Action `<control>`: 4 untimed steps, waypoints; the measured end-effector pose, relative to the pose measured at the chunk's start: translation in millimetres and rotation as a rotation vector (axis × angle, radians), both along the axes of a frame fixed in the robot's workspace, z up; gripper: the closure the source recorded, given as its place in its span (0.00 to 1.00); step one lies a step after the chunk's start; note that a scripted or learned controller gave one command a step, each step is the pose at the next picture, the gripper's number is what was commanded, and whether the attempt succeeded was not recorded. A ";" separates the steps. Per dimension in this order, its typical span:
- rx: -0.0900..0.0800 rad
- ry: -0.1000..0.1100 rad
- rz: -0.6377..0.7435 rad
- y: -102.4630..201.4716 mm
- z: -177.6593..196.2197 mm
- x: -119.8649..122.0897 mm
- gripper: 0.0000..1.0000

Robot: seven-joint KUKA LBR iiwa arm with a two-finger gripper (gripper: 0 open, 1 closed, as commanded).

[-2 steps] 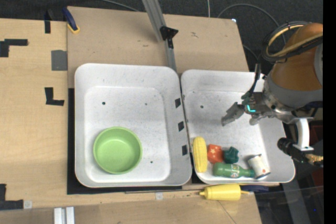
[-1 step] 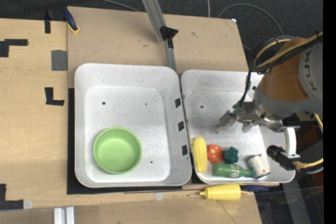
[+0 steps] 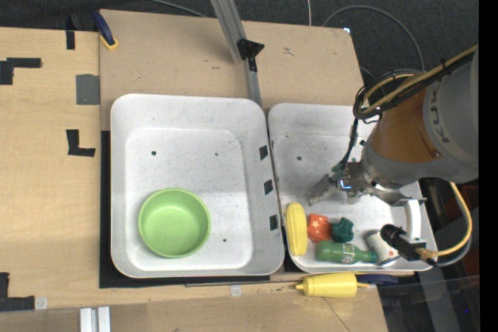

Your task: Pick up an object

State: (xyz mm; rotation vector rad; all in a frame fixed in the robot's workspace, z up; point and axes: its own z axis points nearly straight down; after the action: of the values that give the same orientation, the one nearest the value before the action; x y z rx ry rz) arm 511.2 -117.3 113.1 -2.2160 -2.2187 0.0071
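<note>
The things open to picking sit bunched at the near end of the right bin [image 3: 311, 128]. There are four of them, all small toy-like pieces. A yellow corn cob [image 3: 296, 228] lies lengthwise against the bin's left wall. Just beside it to the right is a red-orange piece [image 3: 317, 227], perhaps a tomato or pepper, though the view is too coarse to be sure. Next to that comes a dark green lump [image 3: 342, 229]. In front of these two lies a green bottle [image 3: 345, 252] on its side, close to the bin's near rim, its paler end pointing right.

The gripper [image 3: 331, 186] reaches in from the right and hangs over the bare middle of the right bin. It is near the bunch but apart from it, on the far side of the red-orange piece and the dark green lump. From this slant I cannot tell whether it is released or clenched, and none of the four pieces is seen in its grasp.

There are two white bins. The left bin [image 3: 124, 167] holds one light green bowl [image 3: 174, 222], upright in its near left corner. One yellow squeeze bottle [image 3: 331, 285] lies on its side on the surface [image 3: 194, 50], just outside the right bin's near rim.
</note>
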 end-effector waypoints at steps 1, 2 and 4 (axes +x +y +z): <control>-0.002 -0.006 0.000 0.0 -24.0 0.0 0.00; 0.000 -0.005 0.000 0.8 -13.9 -0.2 1.00; -0.002 -0.010 0.000 -9.3 102.3 -2.2 1.00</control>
State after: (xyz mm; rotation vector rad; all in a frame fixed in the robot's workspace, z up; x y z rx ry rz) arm 509.0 -126.7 215.4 -2.2229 -2.2246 -0.0016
